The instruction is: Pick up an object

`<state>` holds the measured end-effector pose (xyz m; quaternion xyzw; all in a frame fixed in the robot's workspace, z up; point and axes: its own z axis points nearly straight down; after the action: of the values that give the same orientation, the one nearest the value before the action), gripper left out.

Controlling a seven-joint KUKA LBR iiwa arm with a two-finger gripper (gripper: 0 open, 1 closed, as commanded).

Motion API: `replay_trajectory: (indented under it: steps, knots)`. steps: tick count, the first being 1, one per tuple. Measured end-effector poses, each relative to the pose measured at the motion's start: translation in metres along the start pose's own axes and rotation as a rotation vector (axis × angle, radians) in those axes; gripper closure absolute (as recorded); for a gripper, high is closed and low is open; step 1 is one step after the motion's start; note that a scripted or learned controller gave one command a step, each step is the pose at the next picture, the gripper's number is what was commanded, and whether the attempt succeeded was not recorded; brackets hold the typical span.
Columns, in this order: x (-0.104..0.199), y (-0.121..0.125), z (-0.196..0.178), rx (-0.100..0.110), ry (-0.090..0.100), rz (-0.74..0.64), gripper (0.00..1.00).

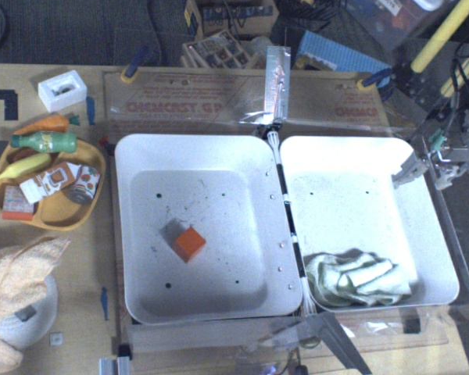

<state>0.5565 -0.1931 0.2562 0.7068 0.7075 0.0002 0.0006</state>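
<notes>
While gripper (413, 169) hangs at right bin (352, 151) rim, closure unclear, orange block (190, 244) mid-floor, cloth (358, 278) against front wall

single fixed camera, high above bench (78, 92), looking down at slant toward far edge. moderate distance: both bins whole in frame, left bin (137, 209) centre-left, right bin (430, 233) centre-right. floor clutter along top, bench edge at bottom. arm side at frame right. no second view to overlap.
</notes>
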Motion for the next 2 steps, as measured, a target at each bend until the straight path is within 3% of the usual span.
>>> replay_trajectory:
  steps: [1, 2]
  knots:
    - [-0.004, -0.075, 0.067, 0.001, 0.0, -0.018, 0.0]
    - [0.039, -0.074, 0.167, -0.009, -0.002, -0.066, 0.0]
